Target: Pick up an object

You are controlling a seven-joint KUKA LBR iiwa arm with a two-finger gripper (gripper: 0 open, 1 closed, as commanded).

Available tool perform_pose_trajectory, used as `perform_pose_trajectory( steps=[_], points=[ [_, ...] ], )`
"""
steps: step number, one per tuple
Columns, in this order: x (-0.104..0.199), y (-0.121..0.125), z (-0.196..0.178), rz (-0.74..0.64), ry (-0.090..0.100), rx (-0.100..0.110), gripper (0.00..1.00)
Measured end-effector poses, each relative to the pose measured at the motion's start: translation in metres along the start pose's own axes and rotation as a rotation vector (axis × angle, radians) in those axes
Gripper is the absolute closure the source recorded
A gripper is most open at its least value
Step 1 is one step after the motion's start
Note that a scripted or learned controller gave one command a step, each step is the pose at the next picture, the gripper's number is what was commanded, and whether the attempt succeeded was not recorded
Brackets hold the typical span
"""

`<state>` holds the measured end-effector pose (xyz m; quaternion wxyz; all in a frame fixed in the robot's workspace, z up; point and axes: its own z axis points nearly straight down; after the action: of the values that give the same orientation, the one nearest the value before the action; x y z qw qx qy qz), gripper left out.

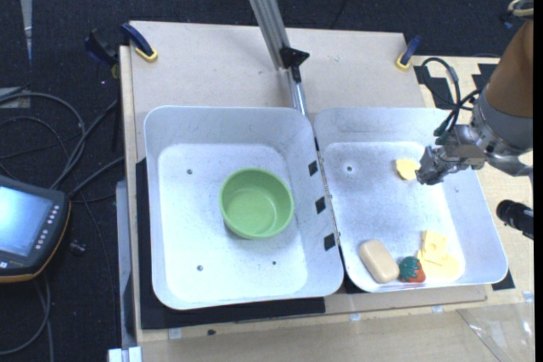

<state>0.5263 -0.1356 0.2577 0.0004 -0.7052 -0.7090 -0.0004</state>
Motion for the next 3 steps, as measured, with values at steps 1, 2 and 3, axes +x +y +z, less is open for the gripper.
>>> perform_pose_trajectory(
  steps=[1,2,3],
  points=[
    [0.063,0.0,0.005,0.0,0.0,0.0,1.0],
    [0.11,0.003,0.017,0.001,0.0,0.001,1.0],
    [0.164,0.005,0.028,0.001,0.0,0.001,1.0]
  ],
)
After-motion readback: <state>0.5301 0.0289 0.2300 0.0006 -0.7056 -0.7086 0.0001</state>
